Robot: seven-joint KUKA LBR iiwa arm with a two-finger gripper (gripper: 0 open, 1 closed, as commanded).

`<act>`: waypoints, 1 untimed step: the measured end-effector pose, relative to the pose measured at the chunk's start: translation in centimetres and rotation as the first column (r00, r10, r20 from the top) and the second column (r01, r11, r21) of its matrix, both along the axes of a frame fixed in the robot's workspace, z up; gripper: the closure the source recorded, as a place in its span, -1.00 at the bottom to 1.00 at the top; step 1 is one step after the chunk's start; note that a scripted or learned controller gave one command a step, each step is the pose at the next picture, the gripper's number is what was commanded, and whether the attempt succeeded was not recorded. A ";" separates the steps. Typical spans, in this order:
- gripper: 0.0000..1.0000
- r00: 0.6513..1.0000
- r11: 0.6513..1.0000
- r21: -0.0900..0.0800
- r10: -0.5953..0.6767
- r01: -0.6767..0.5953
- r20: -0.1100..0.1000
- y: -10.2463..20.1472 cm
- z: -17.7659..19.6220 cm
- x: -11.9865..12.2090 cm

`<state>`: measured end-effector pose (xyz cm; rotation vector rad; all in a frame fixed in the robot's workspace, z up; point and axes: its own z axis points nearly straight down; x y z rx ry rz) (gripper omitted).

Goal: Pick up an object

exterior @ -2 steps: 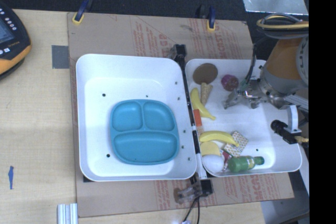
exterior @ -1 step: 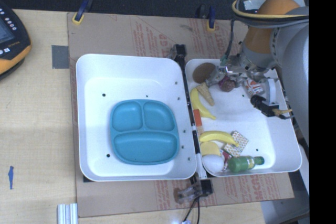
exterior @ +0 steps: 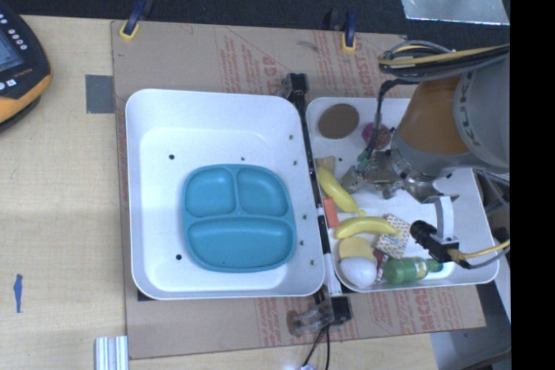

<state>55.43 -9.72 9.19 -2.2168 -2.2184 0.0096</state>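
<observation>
The grey robot arm (exterior: 451, 121) reaches down into the right white bin (exterior: 482, 269). Its claw (exterior: 375, 173) hangs low just beside a yellow banana (exterior: 336, 189); I cannot tell how it stands. A second banana (exterior: 371, 227), a white egg (exterior: 357, 271) and a green bottle (exterior: 408, 270) lie near. The blue plastic plate (exterior: 238, 217) sits in the left white bin (exterior: 156, 134).

The arm (exterior: 451, 113) reaches into the right bin (exterior: 486, 269), its end effector (exterior: 375, 173) low among the clutter near a yellow banana (exterior: 336, 189). A second banana (exterior: 368, 227), a white egg-like ball (exterior: 357, 271), a green bottle (exterior: 408, 270) and a brown disc (exterior: 338, 120) lie there too. The left bin (exterior: 156, 143) holds a blue divided plate (exterior: 238, 217). Both bins sit on a cardboard-covered surface (exterior: 217, 56).
</observation>
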 end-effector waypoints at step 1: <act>-1.00 1.000 1.000 -0.003 0.005 -0.005 0.011 -1.9 0.1 10.4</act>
